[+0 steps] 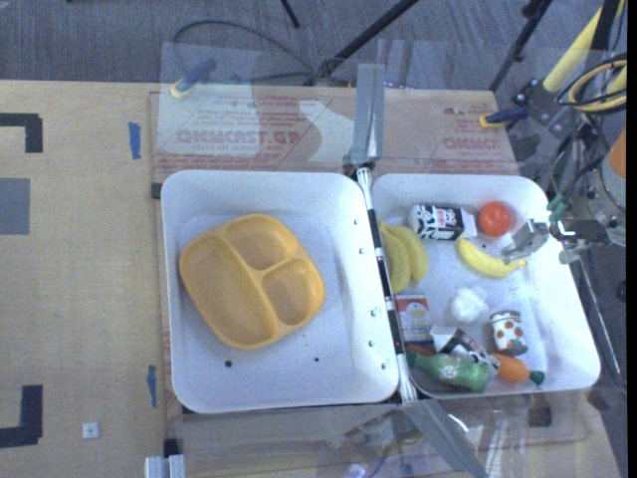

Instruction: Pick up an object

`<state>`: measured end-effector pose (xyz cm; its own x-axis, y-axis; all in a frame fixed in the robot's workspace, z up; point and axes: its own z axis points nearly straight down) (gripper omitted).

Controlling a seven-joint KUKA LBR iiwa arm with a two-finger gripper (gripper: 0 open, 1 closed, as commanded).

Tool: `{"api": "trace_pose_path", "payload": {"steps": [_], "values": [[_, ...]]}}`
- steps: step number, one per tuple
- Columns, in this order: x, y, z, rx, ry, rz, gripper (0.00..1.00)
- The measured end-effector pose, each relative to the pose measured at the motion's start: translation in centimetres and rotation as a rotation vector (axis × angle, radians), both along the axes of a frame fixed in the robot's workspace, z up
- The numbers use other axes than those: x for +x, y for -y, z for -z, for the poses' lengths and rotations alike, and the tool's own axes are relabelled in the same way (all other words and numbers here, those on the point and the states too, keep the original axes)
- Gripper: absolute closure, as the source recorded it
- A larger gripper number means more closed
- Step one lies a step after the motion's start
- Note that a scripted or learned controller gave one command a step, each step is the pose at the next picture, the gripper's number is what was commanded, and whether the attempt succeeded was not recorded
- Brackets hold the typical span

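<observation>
Yellow divided plate fills the left bin, while toy food crowds the right bin; at right of frame the claw, its grip state indiscernible, hovers beside a banana, likely its target.

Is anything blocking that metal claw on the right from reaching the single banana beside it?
Nothing visible. The gripper sits at the right end of the banana, with bare bin floor around them. The tomato lies just behind, clear of that path.

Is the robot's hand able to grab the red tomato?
Probably yes. The hand hovers just beside the tomato in the right bin, nothing lies on top of it, and only the loose banana sits close below.
</observation>
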<state>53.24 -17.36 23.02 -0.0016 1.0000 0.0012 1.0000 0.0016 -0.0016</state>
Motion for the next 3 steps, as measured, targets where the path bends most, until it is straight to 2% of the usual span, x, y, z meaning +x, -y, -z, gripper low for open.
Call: {"api": "trace_pose_path", "payload": {"steps": [1,2,3], "values": [[3.9,-0.2,14.4,-0.002,0.006,-0.024,0.0],[11.1,0.1,14.5,0.005,-0.102,0.079,0.0],[12.8,-0.5,12.8,-0.002,-0.027,0.081,1.0]]}}
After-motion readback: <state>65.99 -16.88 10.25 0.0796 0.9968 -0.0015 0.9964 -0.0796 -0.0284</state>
